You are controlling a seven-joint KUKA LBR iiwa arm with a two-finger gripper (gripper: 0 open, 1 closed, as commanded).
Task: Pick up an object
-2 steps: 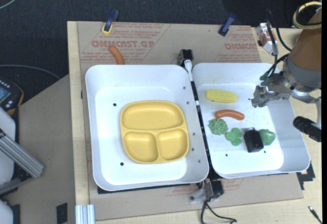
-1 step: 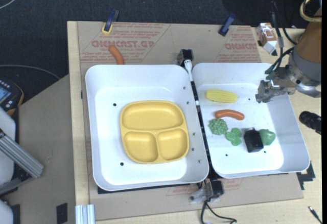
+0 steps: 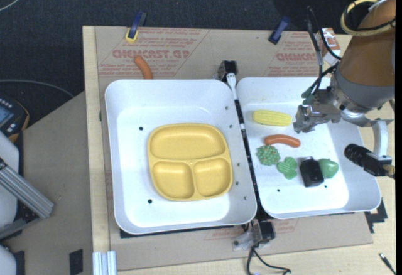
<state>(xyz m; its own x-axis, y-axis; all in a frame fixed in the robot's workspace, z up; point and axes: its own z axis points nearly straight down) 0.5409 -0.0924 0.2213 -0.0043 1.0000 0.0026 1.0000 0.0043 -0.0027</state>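
Sausage (image 3: 282, 140) lay in the right bin (image 3: 358, 198), between the corn cob (image 3: 272, 118) and green broccoli (image 3: 268, 155); the gripper (image 3: 304, 120) hovered just beside its right end, and whether it was clamped or spread, I couldn't tell.

Landmark: right bin (image 3: 358, 195)
Gripper (image 3: 303, 122): over the bin's upper middle, just right of the corn cob (image 3: 272, 118)
Sausage (image 3: 282, 140): just below the gripper
Broccoli pieces (image 3: 269, 155): bin's centre-left
Black block (image 3: 311, 172): lower middle, touching a green toy (image 3: 329, 168)
Yellow divided tray (image 3: 188, 160): in the left bin (image 3: 122, 142), beside the landmark
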